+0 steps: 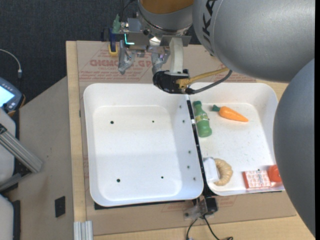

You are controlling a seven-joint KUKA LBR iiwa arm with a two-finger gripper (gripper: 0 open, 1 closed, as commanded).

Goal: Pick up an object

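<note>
I see four things in the right bin (267,96). A green bottle (202,120) lies at the bin's left wall, close to the far side. An orange carrot (233,114) lies just to the right of the bottle. A tan croissant (223,172) sits at the near left corner of that bin. A red and white box (261,179) lies to the right of the croissant, at the near edge. The left bin (95,134) touches the right bin along its left wall. My tool (141,63) hangs past the far edge of the left bin, over the brown tabletop (80,64). Its two fingers stand apart and hold nothing.
</note>
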